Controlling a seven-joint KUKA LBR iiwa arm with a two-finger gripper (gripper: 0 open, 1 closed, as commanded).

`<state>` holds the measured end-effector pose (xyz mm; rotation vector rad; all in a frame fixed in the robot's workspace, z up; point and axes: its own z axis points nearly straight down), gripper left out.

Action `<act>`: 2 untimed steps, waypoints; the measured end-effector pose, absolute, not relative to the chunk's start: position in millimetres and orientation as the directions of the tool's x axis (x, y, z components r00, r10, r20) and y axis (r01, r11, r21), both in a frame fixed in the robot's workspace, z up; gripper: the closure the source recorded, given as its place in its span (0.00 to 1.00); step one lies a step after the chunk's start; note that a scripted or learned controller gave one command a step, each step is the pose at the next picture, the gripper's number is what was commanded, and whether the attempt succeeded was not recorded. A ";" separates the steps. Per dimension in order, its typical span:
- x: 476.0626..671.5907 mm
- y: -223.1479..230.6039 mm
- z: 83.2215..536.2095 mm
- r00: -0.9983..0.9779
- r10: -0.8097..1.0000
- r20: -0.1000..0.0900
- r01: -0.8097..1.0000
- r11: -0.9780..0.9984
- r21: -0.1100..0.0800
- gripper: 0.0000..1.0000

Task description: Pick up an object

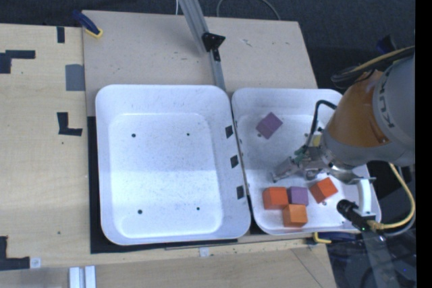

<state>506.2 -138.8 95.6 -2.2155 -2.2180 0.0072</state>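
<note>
hand (287, 172): low in right bin (283, 99), fingers cannot tell
blocks: purple (269, 125) apart; orange (275, 197) cluster near hand

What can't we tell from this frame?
- Gripper: too small and blurred in the camera view to tell its state.
- Arm: covers part of the right bin; whatever lies under it is hidden.
- Orange block by the wrist: contact with the arm is unclear.
</note>
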 end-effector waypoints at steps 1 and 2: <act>507.4 -138.8 108.5 -0.002 1.000 0.001 1.000 0.002 -0.005 1.00; 510.3 -129.4 155.7 -0.003 1.000 0.000 1.000 0.003 0.003 1.00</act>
